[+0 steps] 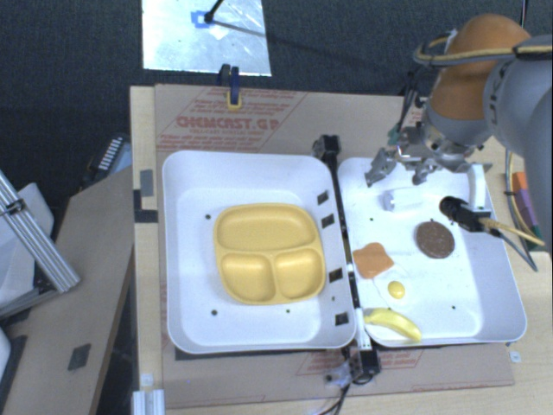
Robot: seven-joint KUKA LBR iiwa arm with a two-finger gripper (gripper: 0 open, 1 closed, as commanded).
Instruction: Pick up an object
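Observation:
My gripper (399, 175) hangs over the far part of the right bin (501, 318), open, with nothing between its fingers (375, 171). Just below it on the bin floor lies a small white object (390, 201). Further toward the front are a round brown disc (435, 239), an orange slab (373, 259), a small yellow piece (396, 290) and a yellow banana (393, 323) at the front edge.
The left bin (186, 188) holds a yellow three-compartment plate (266, 253). A black divider with clips (337, 223) runs between the bins. The grey arm with its orange band (475, 59) enters from the upper right.

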